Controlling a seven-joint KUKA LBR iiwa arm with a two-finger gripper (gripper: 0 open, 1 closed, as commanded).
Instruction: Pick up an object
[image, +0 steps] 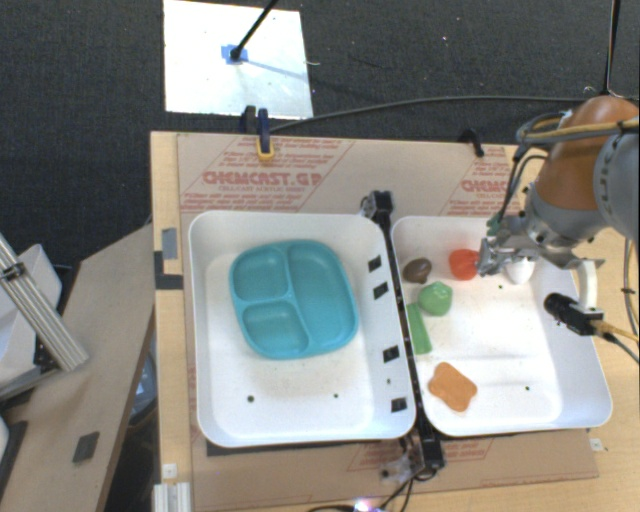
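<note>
Red, small and rounded, near the far wall of the right bin (580, 400): red piece (463, 264), the likeliest target by nearness. Just right of it, low over the bin floor: gripper (494, 260), touching or barely apart, impossible to say which from this slant. Open or closed: cannot tell; nothing seen held. No clear long axis on the red piece, so wrist angle probably of little weight. Decisive instead: the small offset, with the piece lying left of the gripper, not under it.

Left of the red piece: brown lump (416, 269). Nearer the camera and left: green block (435, 298) and green stick (418, 332). Well nearer the camera: orange piece (452, 386). Far left of the red piece, in the left bin (215, 400): teal divided plate (294, 299).

Likely need: a short shift left before closing. Otherwise a miss, or a shove of the red piece toward the brown lump.
</note>
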